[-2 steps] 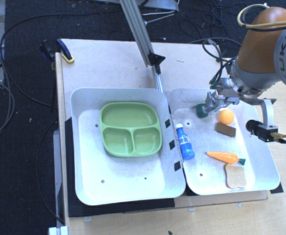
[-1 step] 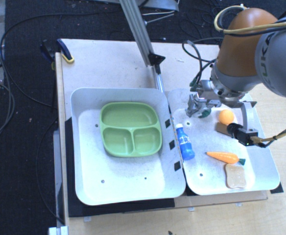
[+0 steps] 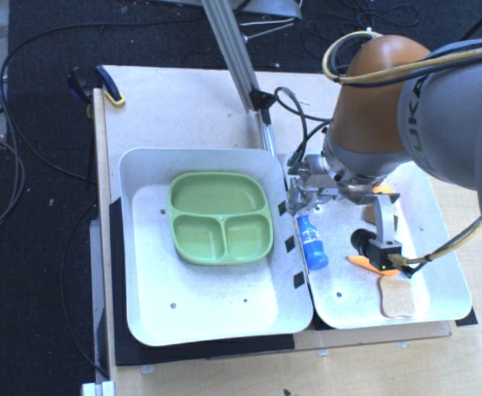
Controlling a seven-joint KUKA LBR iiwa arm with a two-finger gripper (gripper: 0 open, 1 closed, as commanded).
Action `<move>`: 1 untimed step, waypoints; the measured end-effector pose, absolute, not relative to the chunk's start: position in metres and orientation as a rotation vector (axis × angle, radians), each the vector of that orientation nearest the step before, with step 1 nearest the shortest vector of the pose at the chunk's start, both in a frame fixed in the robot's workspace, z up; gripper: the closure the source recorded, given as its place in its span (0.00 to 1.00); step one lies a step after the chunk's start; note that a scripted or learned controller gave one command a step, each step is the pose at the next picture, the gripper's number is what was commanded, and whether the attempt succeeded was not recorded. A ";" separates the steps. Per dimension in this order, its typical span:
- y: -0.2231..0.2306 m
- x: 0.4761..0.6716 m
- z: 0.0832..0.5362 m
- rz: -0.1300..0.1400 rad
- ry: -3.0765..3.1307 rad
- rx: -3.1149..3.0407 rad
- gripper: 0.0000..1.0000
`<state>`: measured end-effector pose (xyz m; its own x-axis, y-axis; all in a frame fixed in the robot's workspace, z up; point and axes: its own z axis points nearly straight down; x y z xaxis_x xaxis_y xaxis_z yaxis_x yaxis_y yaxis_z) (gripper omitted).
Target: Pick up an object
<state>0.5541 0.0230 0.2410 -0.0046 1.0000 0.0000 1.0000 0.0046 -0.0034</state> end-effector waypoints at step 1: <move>0.073 0.549 0.239 0.001 -2.225 -2.216 1.00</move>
